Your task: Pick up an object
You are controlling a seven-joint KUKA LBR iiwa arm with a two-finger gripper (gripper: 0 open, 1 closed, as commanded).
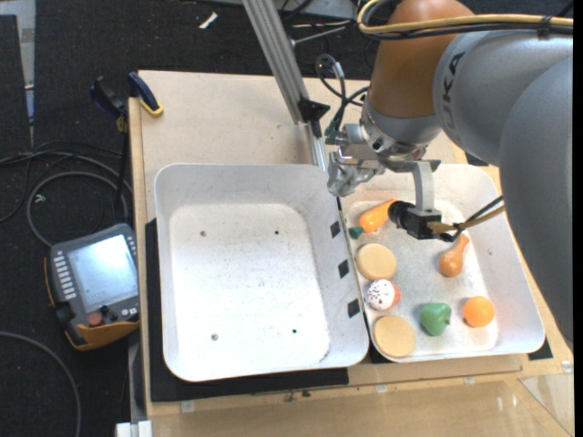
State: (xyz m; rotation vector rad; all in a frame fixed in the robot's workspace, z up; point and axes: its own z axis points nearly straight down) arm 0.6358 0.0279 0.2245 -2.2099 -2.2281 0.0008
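- The grey arm [510,89], with its orange band [414,53] above the wrist, reaches in from the right and hangs over the upper part of the right bin [510,335].
- The gripper [383,189] sits near the bin's upper left corner; one silvery part shows at the divide between the bins and a dark part lies lower and further right (whether the jaws are apart or together I cannot tell, and nothing is visibly held).
- An orange carrot-like piece [373,217] lies just below the gripper, beside the dark part.
- Below it, down the left side of the right bin, lie a tan disc [375,261], a white speckled ball [380,294] and a second tan disc [395,334].
- Further right are an orange pear-shaped piece [453,258], a green pepper-like piece [434,317] and an orange ball [478,311].
- The left bin [182,189] sits beside it on the tabletop [219,116].
- A handheld control pendant [96,285] lies on the floor, left of the tabletop.
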